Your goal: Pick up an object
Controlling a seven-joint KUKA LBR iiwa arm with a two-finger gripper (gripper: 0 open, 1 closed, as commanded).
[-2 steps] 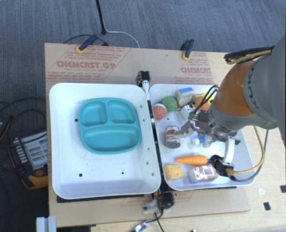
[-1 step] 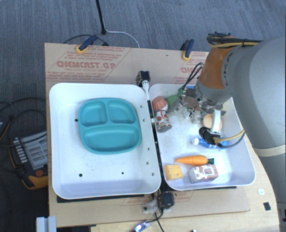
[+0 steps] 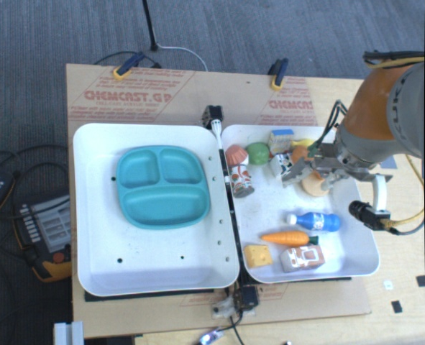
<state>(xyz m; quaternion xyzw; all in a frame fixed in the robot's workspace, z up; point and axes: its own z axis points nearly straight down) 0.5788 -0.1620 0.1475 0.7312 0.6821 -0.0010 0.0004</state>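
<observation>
1. The gripper (image 3: 314, 172) hangs low over the upper part of the right bin (image 3: 356, 257); whether its jaws are apart or together I cannot tell.
2. A pale round object (image 3: 313, 185) lies right under the gripper, partly covered by it.
3. Just beside it sit a black-and-white toy (image 3: 283, 164), a green ball (image 3: 258, 153) and a small can (image 3: 240, 180).
4. Nearer the front lie a blue bottle (image 3: 317, 222), a carrot (image 3: 284, 238), a yellow cheese wedge (image 3: 257, 255) and a grey packet (image 3: 303, 259).
5. The left bin (image 3: 97, 264) holds a teal divided plate (image 3: 162, 186).
</observation>
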